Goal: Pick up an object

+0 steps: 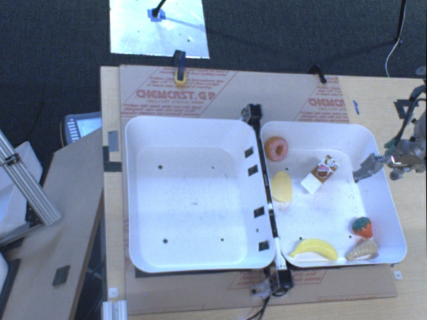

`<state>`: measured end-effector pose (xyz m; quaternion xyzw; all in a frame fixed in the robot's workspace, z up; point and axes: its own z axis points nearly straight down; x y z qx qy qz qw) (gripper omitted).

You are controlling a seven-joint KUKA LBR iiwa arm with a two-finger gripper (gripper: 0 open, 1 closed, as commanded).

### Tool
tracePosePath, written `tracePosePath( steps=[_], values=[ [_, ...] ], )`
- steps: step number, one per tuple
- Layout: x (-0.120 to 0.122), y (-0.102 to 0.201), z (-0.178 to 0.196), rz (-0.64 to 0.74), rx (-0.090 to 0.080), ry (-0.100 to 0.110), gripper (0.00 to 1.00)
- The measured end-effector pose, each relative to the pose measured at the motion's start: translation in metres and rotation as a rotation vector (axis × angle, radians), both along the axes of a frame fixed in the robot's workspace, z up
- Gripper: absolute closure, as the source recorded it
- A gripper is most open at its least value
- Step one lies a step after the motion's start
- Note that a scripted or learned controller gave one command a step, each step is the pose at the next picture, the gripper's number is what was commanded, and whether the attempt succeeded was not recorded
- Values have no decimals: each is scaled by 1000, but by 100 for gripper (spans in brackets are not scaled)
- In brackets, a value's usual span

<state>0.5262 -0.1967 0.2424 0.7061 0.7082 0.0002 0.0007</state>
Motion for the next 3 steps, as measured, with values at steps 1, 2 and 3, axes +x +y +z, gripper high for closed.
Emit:
tracePosePath(
  steps=[1, 2, 3],
  values=[
    [58, -9, -138, 4, 1, -2, 0],
    [107, -11, -140, -3, -7, -30, 0],
    [129, -12, -142, -3, -8, -32, 0]
  ],
)
